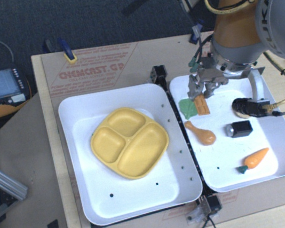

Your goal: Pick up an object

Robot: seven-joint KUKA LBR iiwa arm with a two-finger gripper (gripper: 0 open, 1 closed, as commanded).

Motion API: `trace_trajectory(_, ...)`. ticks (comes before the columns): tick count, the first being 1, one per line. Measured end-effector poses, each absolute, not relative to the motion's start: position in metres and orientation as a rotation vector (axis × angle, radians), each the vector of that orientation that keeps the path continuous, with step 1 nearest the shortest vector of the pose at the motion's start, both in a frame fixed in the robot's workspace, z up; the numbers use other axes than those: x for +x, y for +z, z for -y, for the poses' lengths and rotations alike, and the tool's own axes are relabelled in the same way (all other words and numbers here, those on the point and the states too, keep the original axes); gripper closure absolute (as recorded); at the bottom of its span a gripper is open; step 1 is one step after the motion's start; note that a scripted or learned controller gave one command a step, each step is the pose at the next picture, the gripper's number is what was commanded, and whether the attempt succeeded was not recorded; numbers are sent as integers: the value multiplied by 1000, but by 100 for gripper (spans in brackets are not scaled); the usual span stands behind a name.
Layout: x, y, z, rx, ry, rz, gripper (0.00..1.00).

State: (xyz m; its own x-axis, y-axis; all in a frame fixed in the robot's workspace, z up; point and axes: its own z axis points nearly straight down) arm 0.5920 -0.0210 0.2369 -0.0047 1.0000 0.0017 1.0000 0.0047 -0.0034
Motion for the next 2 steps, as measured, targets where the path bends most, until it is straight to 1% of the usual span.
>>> trace_trajectory(1,571,232,-27,-2216,3,2223,100)
trace_trajectory(2,560,240,-77,-2218,1,2222,100)
